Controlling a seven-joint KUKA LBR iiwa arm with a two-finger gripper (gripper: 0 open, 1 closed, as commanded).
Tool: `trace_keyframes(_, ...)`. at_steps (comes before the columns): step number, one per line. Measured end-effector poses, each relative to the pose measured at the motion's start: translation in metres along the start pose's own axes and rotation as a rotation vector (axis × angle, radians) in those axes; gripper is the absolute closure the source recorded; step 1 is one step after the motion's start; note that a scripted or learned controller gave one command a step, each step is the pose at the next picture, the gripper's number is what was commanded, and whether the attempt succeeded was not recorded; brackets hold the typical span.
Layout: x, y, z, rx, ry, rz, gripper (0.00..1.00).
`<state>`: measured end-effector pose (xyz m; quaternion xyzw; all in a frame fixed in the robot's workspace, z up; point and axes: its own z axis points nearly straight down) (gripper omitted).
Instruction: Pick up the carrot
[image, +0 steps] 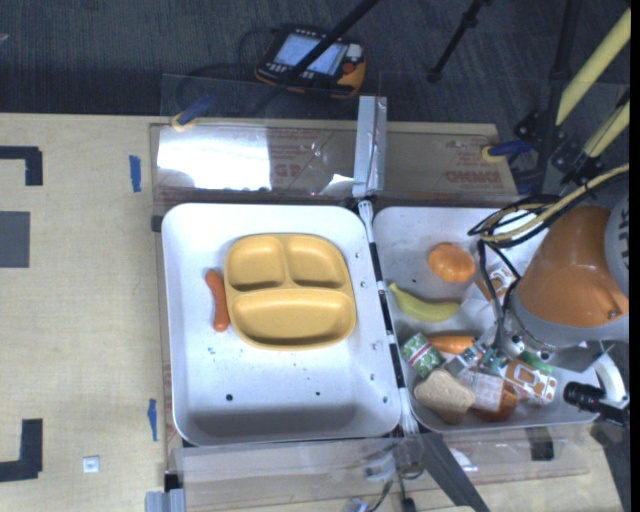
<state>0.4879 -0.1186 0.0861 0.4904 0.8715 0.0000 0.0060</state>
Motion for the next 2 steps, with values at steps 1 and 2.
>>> trace_keyframes(1,0.001,0.002,-0.007,-0.001,0.005,-0.001,1.00)
trace_keyframes(2,-0.004,0.088,-0.095,0.010,0.010,0.214,1.00)
